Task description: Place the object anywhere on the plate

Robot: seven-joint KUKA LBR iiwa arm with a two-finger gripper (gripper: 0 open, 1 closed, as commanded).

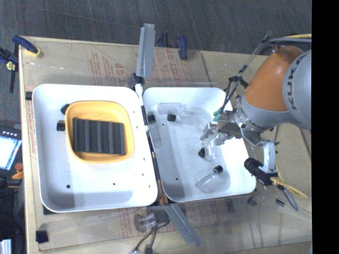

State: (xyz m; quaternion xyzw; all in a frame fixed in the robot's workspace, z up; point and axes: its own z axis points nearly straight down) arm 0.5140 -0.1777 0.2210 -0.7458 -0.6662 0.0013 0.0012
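Note:
A yellow plate (98,107) with rounded corners lies in the left bin (47,184). A dark ridged rectangular block (99,136) rests on the middle of it. My gripper (211,137) hangs low over the right bin (180,187), toward its right side, far from the plate. Directly under and in front of it lies a clear vial (210,151) with a black cap. Whether the gripper touches that vial is unclear. A second clear vial (207,180) with a black cap lies nearer the front wall. A third clear bottle (177,110) lies at the bin's back.
Two small black bits (61,125) sit in the left bin beside the plate's left edge. A black piece (151,118) lies by the right bin's left wall. Cables and a black fitting (254,168) hang off the arm past the bin's right rim. Blue clamps (183,46) hold the bench edges.

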